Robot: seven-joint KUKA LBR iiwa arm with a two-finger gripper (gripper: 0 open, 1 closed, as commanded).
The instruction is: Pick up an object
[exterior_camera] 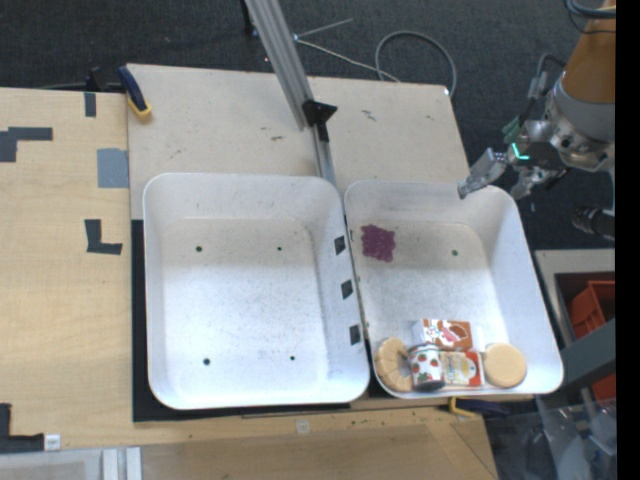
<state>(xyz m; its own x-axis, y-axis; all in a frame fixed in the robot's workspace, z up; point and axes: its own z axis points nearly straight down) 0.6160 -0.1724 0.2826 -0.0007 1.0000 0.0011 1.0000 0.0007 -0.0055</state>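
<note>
1. Two shallow white bins sit side by side on the bench. The left bin has a smooth floor with tiny dark specks. The right bin has the same look, with rounded corners and low sloping walls.
2. A small purple lump lies in the right bin, near the wall it shares with the left bin. It looks soft and bumpy.
3. At the near edge of the right bin lies a little pile of things. There is a round tan cookie shape, another round tan disc, a small can with a red and white label, and a flat red and white packet just behind the can. The can touches the cookie shape.
4. The gripper is at the far right corner of the right bin, just above its rim. It is well apart from the pile and from the purple lump. Nothing is between its fingers. I cannot tell if the fingers are open or closed.
5. The grey arm has an orange band. It comes in from the right and leans down toward that corner of the right bin.
</note>
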